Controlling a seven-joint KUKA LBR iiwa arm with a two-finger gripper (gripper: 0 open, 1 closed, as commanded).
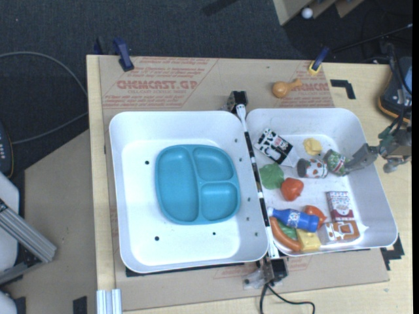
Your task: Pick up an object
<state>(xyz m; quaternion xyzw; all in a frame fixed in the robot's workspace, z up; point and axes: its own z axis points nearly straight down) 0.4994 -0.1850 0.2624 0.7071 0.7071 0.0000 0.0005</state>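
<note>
The right bin (366,136) holds several small toys. Among them are a black-and-white piece (273,144), a yellow piece (313,146), a green leafy piece (272,174) and a red-orange tomato (292,188). There are also a blue bottle shape (296,218), a hot dog (285,235) and two red-and-white cartons (339,203). My gripper (357,158) reaches in over the bin's right rim, low and slanted. Its tip is right beside a green can (335,162), which lies next to a white-and-red figure (314,169). Whether it touches the can is unclear.
The left bin (131,136) bears a blue divided plate (196,183). An orange wooden piece (285,87) lies on the bench behind the right bin. Blue clamps (122,53) sit at the board's back edge. The arm's body (394,146) hangs over the right rim.
</note>
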